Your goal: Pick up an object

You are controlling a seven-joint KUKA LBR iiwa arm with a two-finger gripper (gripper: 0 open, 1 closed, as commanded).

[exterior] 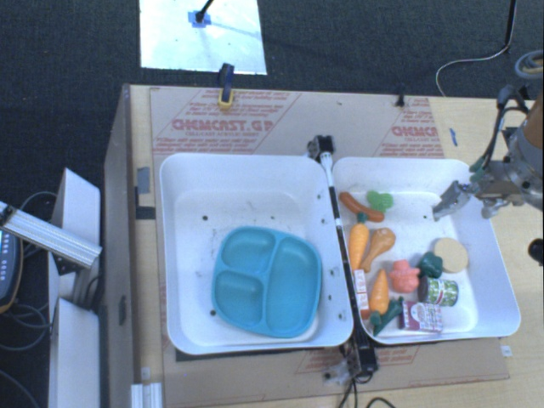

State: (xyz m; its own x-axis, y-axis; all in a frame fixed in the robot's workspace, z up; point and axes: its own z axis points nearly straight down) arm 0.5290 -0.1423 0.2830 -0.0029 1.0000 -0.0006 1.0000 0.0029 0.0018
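White toy food fills the right bin (501, 300) — all piled at about 6 o'clock from the gripper (463, 195), so one reach down could get any piece. The gripper hangs over the bin's far right rim with nothing between its fingers; I cannot tell if they are spread, it is too blurry. I count two carrots (358, 245), one hot dog (355, 205), one can (439, 292) and one cookie (451, 254). One blue plate (267, 281) sits alone in the left bin (191, 185).
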